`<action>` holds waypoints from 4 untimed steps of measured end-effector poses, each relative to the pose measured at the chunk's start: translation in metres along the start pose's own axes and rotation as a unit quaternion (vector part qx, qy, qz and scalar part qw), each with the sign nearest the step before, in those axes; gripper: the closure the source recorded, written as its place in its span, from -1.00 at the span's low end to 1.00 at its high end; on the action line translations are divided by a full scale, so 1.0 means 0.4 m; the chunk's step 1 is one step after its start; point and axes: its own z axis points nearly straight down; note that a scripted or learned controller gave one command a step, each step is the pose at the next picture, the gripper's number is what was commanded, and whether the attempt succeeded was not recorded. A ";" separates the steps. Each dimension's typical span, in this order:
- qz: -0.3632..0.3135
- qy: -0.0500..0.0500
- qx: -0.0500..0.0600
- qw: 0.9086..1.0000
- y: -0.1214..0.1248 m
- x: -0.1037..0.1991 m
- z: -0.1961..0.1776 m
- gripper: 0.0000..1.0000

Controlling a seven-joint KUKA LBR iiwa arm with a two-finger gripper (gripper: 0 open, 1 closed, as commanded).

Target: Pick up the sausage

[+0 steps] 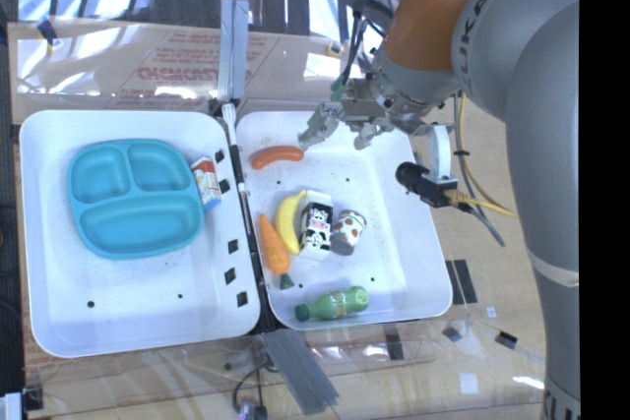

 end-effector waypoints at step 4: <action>0.041 0.001 -0.001 0.999 0.120 -0.020 0.353 -1.00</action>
